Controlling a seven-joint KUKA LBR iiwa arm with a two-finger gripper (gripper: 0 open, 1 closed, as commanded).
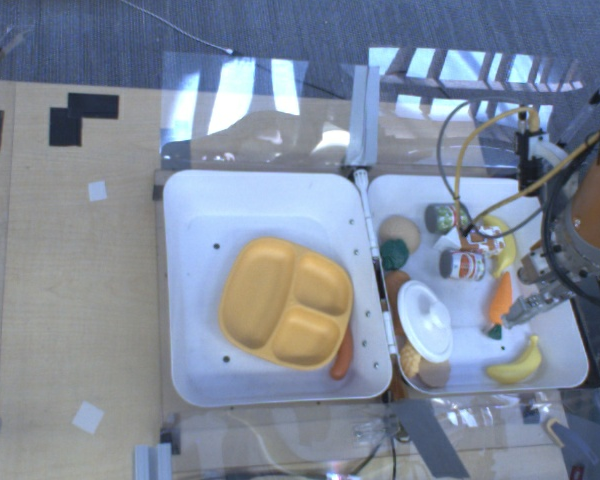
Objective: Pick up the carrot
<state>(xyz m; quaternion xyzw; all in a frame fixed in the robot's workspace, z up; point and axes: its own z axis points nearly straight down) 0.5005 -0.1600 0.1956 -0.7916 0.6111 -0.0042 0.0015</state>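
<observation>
Two shallow white bins lie side by side under me, the left bin and the right bin, where I am reaching in. Nearest the camera in the right bin lies a yellow banana along the front wall, and toward the divider a small brownish piece sits against a round white lid. In the left bin's near corner a reddish sausage rests against the edge of a yellow divided plate. A little farther back in the right bin is the carrot, lying on the floor with its orange body pointing away and its green end toward the front, between the white lid and my gripper. I hang just beside it on its right side, low over the bin; it is not between my jaws, and whether they are spread or pressed together I cannot tell from this angle, nor whether I touch it. Beyond the carrot a small can lies on its side, close to a second banana. Farther still stand a second can, a dark green piece and a pale round piece near the divider. My arm rises at the right, its yellow cable looping over the far wall.
</observation>
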